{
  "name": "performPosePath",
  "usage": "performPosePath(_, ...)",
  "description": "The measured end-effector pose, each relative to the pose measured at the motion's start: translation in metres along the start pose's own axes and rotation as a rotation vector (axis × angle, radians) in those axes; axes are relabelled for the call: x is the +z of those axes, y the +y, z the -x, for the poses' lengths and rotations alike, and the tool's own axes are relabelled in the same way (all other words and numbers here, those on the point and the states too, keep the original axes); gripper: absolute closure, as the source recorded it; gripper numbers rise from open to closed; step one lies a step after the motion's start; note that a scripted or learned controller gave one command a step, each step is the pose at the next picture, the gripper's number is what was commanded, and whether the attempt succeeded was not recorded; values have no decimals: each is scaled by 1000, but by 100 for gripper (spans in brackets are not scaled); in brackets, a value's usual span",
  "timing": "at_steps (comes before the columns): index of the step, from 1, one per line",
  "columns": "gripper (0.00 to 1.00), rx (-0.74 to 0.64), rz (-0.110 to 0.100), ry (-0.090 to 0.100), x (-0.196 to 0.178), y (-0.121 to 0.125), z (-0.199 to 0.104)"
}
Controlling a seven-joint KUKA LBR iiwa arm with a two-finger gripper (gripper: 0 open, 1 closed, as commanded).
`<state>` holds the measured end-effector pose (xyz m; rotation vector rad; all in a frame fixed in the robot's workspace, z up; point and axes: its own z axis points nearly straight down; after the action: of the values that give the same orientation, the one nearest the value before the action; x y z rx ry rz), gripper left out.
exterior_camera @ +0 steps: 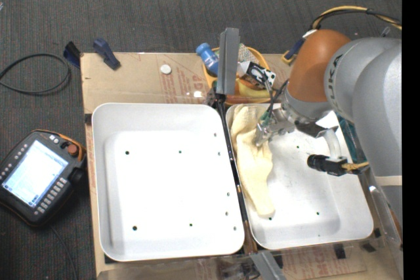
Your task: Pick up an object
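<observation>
The right bin (308, 233) is taken as landmark. A long cream cloth (254, 164) is draped along its left wall, its long axis running from the bin's far left corner toward the near edge. The gripper (266, 131) is seen over the cloth's far end, in that far left corner, apparently touching folded fabric. Whether anything is grasped cannot be told. Most of the cloth lies nearward of the gripper.

The gripper (264, 132) is low in the right bin (328, 223), touching the upper end of a cream cloth (254, 167) that lies along the bin's left wall. The left bin (164, 174) sits alongside, touching it.
</observation>
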<state>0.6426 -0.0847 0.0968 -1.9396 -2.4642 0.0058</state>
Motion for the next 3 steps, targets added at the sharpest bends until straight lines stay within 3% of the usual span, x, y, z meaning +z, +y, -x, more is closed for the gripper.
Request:
performPosePath(1, 100, 71, 2, -1, -90, 13, -52)
performPosePath(2, 100, 340, 0, 0, -89, 3, -14)
performPosePath(3, 100, 155, 1, -1, -112, 3, -14)
